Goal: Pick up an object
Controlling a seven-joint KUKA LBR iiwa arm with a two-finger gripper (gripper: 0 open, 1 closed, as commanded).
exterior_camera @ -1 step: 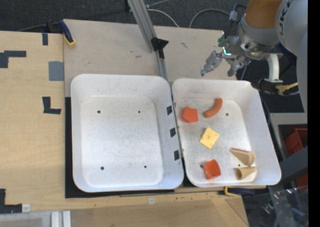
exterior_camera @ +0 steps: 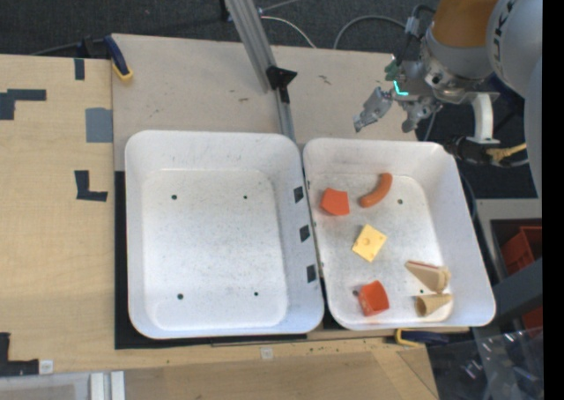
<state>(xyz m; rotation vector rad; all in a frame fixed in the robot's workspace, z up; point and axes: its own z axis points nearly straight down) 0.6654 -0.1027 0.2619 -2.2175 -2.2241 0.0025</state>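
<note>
Nearest to me, along the near edge of the right bin (exterior_camera: 458, 180), lie a red block (exterior_camera: 374, 299) and two tan cone-shaped pieces (exterior_camera: 431, 289). A little farther in sit a yellow wedge (exterior_camera: 369, 242), an orange block (exterior_camera: 335, 203) and a curved orange sausage (exterior_camera: 376, 189), all apart from one another. The left bin (exterior_camera: 141, 213) stands beside it. The gripper (exterior_camera: 394, 111) hangs beyond the far rim of the right bin, fingers spread and nothing between them. By my reckoning the pick has barely begun: choosing, descending, closing and lifting all remain.
</note>
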